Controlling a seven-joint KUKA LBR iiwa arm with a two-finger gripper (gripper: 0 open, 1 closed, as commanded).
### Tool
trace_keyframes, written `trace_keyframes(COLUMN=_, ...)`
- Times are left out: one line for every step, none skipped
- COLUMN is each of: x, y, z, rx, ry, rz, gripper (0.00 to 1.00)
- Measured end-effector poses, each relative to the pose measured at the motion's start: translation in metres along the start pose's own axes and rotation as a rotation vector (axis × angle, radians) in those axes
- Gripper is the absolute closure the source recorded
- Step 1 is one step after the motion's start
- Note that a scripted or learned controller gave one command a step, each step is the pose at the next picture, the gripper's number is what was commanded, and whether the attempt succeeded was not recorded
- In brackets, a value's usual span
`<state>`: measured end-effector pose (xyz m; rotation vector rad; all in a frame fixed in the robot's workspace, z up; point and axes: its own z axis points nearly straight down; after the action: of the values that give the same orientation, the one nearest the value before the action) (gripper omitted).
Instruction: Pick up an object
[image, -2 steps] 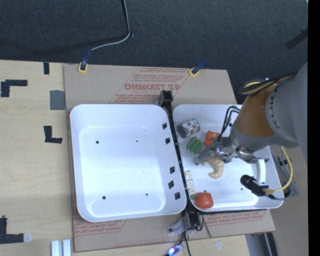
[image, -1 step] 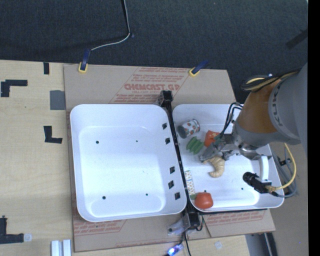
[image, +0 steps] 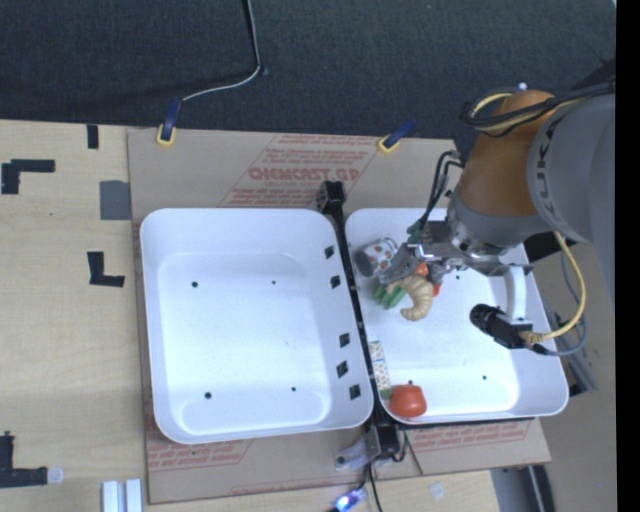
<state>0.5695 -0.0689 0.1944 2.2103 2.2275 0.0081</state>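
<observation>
My gripper (image: 418, 260) hangs low over the upper left part of the right bin (image: 500, 395), with the grey arm and its orange band behind it to the right. Under and beside it lies a small cluster: a tan curved piece (image: 420, 299), a green piece (image: 390, 295) and a white patterned object (image: 377, 254). The gripper's tip overlaps the top of the tan piece, and whether they touch is unclear. A red tomato-like object (image: 407, 401) rests in the bin's near left corner.
The left bin (image: 240, 400) adjoins the right bin along a black-clipped divider (image: 345, 300). A thin patterned strip (image: 377, 362) lies by that divider. A black cylinder (image: 495, 323) with yellow cable juts from the arm over the right bin.
</observation>
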Motion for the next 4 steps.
trace_keyframes(x=0.072, y=0.029, z=0.011, rx=0.007, ry=0.001, rz=-0.001, gripper=1.0)
trace_keyframes(x=0.15, y=0.055, z=-0.003, rx=0.005, ry=0.002, rz=-0.002, gripper=1.0)
trace_keyframes(x=0.2, y=0.024, z=-0.096, rx=0.004, ry=0.0, rz=0.002, gripper=1.0)
trace_keyframes(x=0.14, y=-0.025, z=-0.115, rx=0.01, ry=-0.002, rz=0.009, gripper=1.0)
